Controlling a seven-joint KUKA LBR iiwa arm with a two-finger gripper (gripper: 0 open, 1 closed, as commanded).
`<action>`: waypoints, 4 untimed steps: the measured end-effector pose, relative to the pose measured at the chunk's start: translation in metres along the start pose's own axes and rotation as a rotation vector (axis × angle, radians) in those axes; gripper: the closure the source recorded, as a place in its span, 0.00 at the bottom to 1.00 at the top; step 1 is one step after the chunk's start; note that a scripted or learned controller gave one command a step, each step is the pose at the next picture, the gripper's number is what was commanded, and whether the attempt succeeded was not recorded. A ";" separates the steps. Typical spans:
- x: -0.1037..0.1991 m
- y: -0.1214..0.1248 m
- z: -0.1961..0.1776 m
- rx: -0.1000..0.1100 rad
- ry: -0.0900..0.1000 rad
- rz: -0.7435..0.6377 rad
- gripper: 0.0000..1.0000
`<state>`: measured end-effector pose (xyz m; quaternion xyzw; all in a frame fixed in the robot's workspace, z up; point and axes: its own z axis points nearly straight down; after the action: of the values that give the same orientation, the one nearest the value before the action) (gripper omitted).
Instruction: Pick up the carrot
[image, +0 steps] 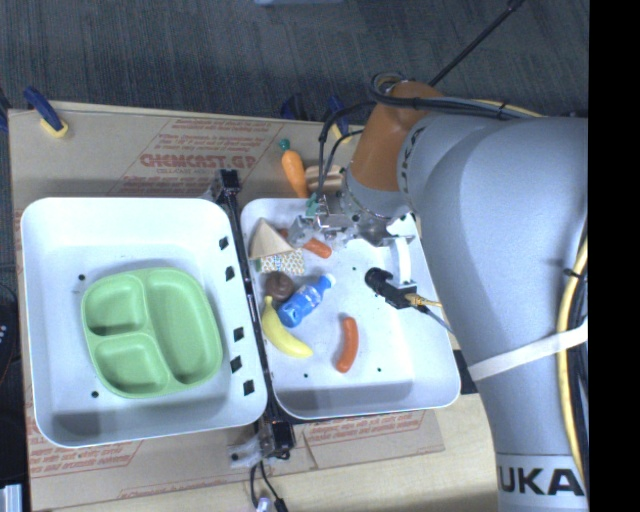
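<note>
The arm (500, 250) covers the right bin's (400, 395) far right corner and rim. The gripper (325, 215) finger state is indiscernible. A small orange-red item (318, 247) beneath it is partly hidden.

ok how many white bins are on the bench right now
2. The left bin holds a green divided plate. The right bin, touching it along the middle, holds the toy food; the arm covers its far right corner.

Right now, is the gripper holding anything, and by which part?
Cannot be told. The gripper sits low at the back of the right bin, near a small orange piece. The carrot lies outside the bin, ungripped.
</note>
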<state>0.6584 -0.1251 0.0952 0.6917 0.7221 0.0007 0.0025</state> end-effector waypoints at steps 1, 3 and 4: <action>-0.055 -0.004 -0.047 0.006 0.002 -0.069 0.00; 0.020 -0.001 0.001 0.011 -0.001 0.446 0.00; 0.048 0.002 -0.121 0.003 0.003 0.413 0.00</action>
<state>0.6577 -0.0763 0.2156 0.8251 0.5650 0.0010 0.0003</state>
